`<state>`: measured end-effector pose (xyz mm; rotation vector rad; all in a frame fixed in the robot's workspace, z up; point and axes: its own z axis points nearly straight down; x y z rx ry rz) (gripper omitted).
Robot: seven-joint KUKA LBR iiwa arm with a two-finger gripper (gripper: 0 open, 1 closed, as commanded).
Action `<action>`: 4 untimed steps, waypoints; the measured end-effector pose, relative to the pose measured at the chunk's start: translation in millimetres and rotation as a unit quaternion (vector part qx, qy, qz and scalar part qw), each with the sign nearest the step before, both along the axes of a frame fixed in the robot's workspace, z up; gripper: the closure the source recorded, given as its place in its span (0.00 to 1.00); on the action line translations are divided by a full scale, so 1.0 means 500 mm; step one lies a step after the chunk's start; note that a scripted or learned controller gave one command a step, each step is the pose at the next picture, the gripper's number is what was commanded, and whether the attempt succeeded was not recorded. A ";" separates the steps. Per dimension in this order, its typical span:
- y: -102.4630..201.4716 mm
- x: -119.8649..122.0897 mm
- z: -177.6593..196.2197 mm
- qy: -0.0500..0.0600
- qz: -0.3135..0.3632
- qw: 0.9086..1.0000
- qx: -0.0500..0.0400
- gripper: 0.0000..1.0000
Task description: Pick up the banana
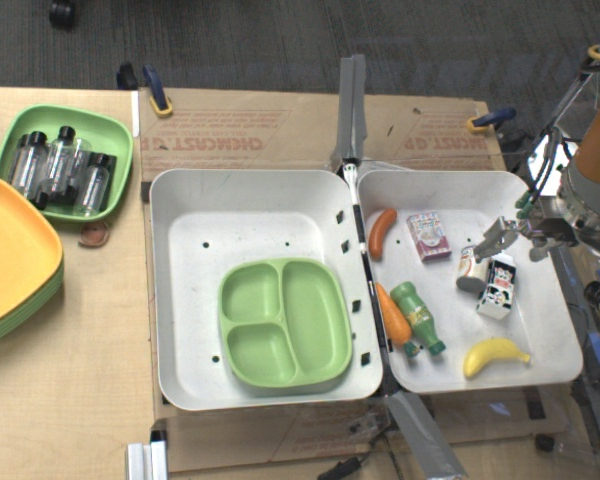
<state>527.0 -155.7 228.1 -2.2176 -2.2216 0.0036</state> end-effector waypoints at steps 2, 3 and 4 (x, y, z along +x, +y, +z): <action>-0.027 0.013 -0.205 -0.018 0.018 1.000 -0.008 1.00; 0.062 -0.102 -0.276 0.001 -0.079 0.997 0.000 1.00; 0.018 -0.040 -0.194 0.000 -0.171 0.985 -0.001 1.00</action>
